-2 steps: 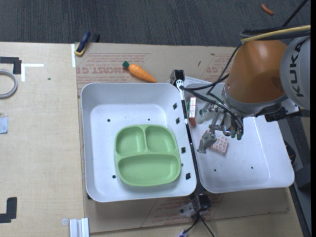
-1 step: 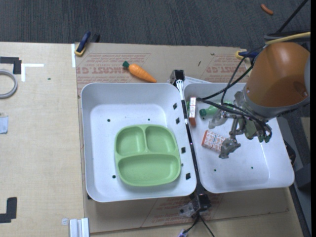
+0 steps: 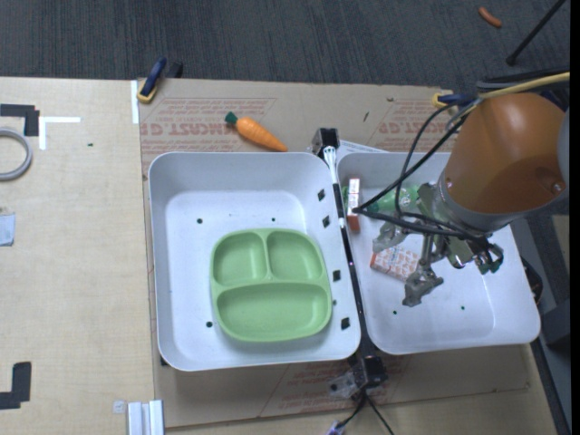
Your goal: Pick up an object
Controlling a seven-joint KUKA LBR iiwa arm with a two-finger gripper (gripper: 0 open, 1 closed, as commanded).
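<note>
My gripper (image 3: 405,263) hangs over the right bin (image 3: 507,324), under the orange-banded wrist. It is open, with one metal finger (image 3: 388,236) to the upper left and the other (image 3: 422,286) to the lower right. A small red-and-white patterned packet (image 3: 393,261) lies on the bin floor in the gap between them as seen from above; whether they touch it I cannot tell. A green object (image 3: 408,198) sits partly hidden under the arm's cables. A small red-and-white item (image 3: 352,194) rests against the bin's left wall.
The left bin (image 3: 172,243) holds a green divided plate (image 3: 270,285). A toy carrot (image 3: 256,131) lies on the cardboard behind the bins. A blue-and-yellow clip (image 3: 152,78) is at the back left. Black cables cross the right bin.
</note>
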